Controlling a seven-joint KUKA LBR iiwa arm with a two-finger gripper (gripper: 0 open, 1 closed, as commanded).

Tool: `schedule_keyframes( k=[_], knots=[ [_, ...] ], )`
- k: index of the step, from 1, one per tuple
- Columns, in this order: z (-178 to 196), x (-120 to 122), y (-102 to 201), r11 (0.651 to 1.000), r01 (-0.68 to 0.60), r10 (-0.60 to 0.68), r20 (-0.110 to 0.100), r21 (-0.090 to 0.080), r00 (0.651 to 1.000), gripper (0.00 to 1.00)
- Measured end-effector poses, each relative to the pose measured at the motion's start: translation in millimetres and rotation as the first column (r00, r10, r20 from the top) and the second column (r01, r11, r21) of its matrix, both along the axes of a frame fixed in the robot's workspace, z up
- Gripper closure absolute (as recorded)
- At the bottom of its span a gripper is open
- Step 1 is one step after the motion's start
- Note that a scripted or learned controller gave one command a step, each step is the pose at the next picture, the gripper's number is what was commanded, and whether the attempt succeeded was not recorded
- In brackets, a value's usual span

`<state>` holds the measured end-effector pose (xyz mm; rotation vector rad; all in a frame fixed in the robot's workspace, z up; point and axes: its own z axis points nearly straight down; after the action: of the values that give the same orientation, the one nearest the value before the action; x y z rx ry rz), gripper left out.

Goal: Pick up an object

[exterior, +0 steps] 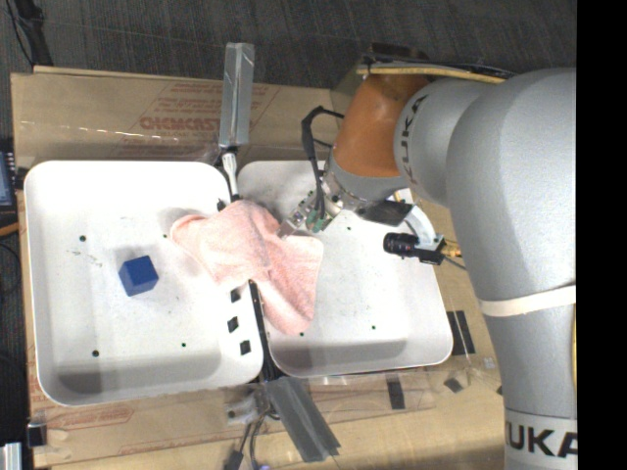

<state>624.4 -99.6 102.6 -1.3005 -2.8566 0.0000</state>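
Pink cloth draped across the divide between two white bins

The pink cloth [257, 258] spans both bins; a blue cube [138, 274] sits in the left bin [59, 360]. The gripper [312, 215] hangs over the right bin [392, 346], at the cloth's upper edge.

The arm [490, 174] runs off the right and bottom edges, and its bulk hides the right bin's [343, 355] far right corner. The claw [312, 215] is too small and cluttered to read (fingers especially). The pink cloth [260, 253] covers the rims between bins.

arm [509, 213]: big, grey, comes in from 3 o'clock | orange band [367, 135]: up at 12 | gripper [312, 218]: points toward 8 o'clock
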Motion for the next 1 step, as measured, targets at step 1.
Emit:
schedule_keyframes(
  k=[1],
  knots=[
    [-0.1, 0.0, 0.1, 1.0, 0.0, 0.0, 0.0, 0.0, 1.0, 0.0]
  ],
)
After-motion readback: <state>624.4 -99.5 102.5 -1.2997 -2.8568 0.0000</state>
